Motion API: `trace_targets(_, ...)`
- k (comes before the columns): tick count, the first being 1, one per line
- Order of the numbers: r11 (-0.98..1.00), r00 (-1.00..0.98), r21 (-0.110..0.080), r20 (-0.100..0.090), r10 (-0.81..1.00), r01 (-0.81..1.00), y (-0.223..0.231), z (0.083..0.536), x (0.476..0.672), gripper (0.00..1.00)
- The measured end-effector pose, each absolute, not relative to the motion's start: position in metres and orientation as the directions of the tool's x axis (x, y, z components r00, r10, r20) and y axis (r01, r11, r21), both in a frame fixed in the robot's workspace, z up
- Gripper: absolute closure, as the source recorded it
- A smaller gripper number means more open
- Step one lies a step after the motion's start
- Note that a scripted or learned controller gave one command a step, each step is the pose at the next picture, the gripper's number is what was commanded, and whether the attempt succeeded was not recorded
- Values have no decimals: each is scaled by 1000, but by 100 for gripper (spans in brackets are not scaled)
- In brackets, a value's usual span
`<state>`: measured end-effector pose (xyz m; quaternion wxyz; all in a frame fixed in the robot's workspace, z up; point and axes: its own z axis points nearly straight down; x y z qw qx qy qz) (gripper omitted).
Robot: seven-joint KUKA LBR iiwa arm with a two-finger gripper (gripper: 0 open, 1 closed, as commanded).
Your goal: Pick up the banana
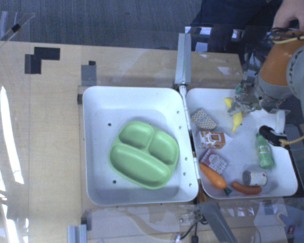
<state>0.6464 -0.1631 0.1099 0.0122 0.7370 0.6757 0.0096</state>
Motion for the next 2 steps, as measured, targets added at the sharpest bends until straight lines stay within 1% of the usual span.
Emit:
trace_targets(1,-47,47,-17,-8,999,999,-127,90,664,100)
trace_targets(2,-282,282,-59,-10,960,958,-19,176,656,100)
